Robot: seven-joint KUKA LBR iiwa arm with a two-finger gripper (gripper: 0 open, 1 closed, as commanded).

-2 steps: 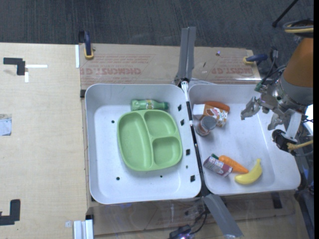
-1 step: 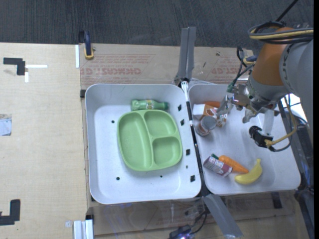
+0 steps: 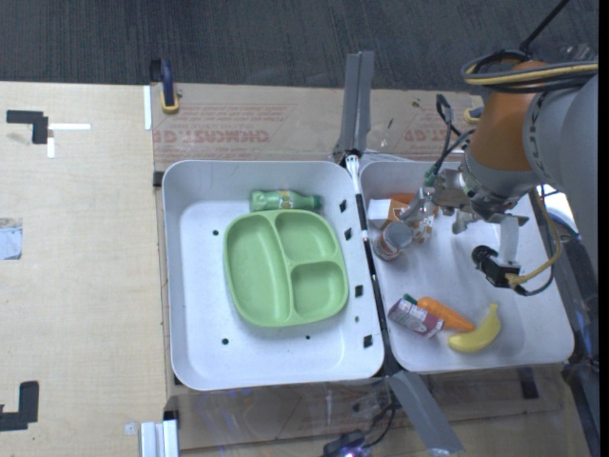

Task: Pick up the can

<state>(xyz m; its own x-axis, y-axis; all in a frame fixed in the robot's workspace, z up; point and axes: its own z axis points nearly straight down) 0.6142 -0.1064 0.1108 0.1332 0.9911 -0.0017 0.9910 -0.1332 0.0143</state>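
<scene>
Counter [image 3: 76, 255]: we see a pale wooden top stretching well out to the left of the hand, carrying both bins.
Arm [image 3: 533, 131]: we see it reach in from the right, grey with an orange band above the wrist, bent down over the right bin's upper half.
Left bin [image 3: 190, 350]: we find it across the divider from the hand, on the left.
Right bin [image 3: 533, 350]: we see the hand low inside it, near its upper left corner.
Green plate [image 3: 285, 267]: three compartments, well left of the hand, in the left bin.
Green bottle [image 3: 283, 199]: lying flat, left of the hand, just above the plate.
Banana [image 3: 476, 331]: below and right of the hand.
Carrot [image 3: 445, 312]: below the hand, between packet and banana.
Red packet [image 3: 416, 315]: below the hand.
Can [image 3: 390, 240]: tipped, right at the fingertips, lower left.
Hand [image 3: 415, 215]: pointing down-left at the can; we cannot tell whether it grips.
</scene>
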